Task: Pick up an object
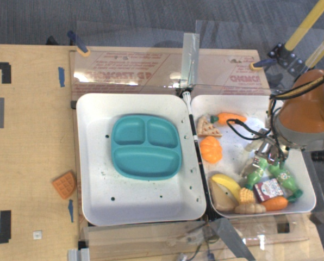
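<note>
Nearest the camera, along the front wall of the right bin [309, 203], lies a crowded row of toy food: a yellow banana [226, 184], a beige bread-like piece [222, 200], a small corn cob [245, 195], an orange carrot [276, 203], and a pink-and-white packet [269, 188] leaning on the carrot. Just behind, green pieces [288, 181], touching the packet. Directly above the green cluster hangs the gripper [268, 157], low in the bin, with the orange wrist band [309, 109] behind; whether open or closed cannot be told, since metal parts and black cable blur together at the tip. No object seen between the fingers, so nothing counted as held.

Further back: a small orange pumpkin [211, 149] standing apart near the divider, a pizza slice [208, 127], and a second carrot [230, 118] by the far wall. To the left, a teal divided plate [146, 147] in the left bin [91, 145]; outside on the wooden bench [26, 145], a small waffle [64, 184].

Probably at the descent stage of a grasp on the green cluster. Best done by centring over one piece only, closing slowly, then lifting straight up to avoid dragging the packet or carrot. If that fails, better to pick the isolated pumpkin.
</note>
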### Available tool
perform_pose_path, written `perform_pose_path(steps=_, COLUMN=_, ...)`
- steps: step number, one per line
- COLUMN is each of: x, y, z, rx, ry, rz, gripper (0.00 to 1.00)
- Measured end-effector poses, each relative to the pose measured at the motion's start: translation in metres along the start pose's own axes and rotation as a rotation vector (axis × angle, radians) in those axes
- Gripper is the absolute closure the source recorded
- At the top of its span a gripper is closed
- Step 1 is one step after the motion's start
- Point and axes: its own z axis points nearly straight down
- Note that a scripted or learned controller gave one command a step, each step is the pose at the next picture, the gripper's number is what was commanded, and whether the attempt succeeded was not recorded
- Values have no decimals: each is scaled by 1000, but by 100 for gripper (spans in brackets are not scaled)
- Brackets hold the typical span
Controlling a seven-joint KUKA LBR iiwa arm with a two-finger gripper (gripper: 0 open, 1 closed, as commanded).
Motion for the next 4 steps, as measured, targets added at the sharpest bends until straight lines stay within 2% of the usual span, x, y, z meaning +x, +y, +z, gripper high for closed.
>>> perform_pose_path(steps=1, x=35, y=2, z=0, rx=-2, ry=-2, rz=-2, gripper=0)
perform_pose_path(steps=2, x=-65, y=90, z=-72, rx=-6, ry=-1, rz=-21, gripper=0)
perform_pose_path(steps=3, x=-75, y=95, z=-5, rx=-3, ry=5, rz=285, gripper=0)
perform_pose_path(steps=4, x=-80, y=98, z=-21, rx=-13, ry=-17, rz=280, gripper=100)
